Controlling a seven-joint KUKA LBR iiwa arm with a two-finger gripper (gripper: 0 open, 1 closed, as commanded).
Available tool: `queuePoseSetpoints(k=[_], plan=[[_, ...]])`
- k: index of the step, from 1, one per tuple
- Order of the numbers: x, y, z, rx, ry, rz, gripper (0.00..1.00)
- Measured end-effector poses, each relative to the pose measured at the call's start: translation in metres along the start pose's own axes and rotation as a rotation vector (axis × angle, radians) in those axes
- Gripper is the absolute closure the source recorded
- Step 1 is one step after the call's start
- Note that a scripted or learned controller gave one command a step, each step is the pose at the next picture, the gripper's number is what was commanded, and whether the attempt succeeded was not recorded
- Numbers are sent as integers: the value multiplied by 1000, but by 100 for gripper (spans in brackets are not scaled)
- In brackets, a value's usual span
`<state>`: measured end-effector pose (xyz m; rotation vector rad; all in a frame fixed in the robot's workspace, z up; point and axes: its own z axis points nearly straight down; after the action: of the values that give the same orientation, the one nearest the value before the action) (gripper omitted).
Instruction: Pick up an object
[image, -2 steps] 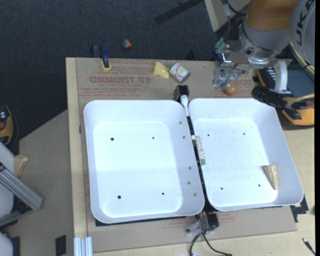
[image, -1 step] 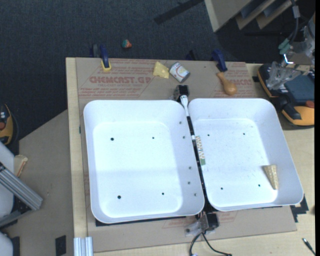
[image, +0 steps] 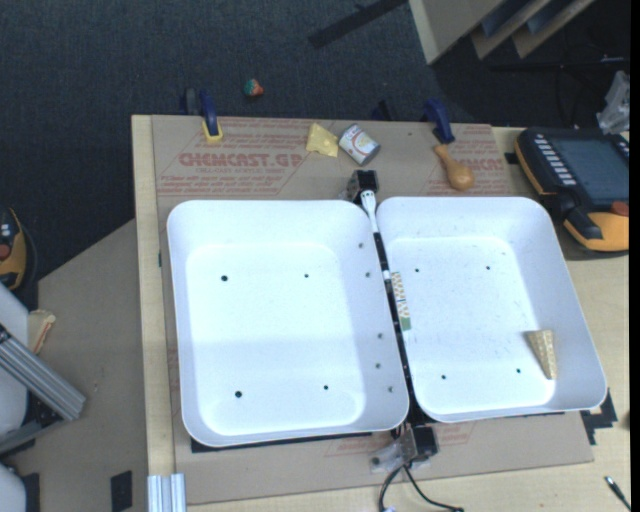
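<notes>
A tan cone (image: 543, 352) lies in the right bin (image: 470, 300), long axis running near-to-far; tool state cannot be told.

- Beyond my two bins, on the brown board (image: 250, 160), a yellow wedge (image: 322, 141) lies just beside a small white box (image: 359, 144).
- A wooden-handled tool (image: 453, 167) rests near the blue clamp (image: 436, 120).
- Another blue clamp (image: 209, 115) grips the far left edge.
- A black tablet (image: 583, 168) sits to my right.
</notes>
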<state>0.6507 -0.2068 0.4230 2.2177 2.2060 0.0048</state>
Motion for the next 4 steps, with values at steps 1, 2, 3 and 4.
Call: queuePoseSetpoints(k=[1,2,3,4], plan=[[34,-18,164,29,13,-6,100],[-20,-36,99,6,2,0,100],[-19,-79,-13,-2,1,-3,100],[9,-79,91,21,11,-7,100]])
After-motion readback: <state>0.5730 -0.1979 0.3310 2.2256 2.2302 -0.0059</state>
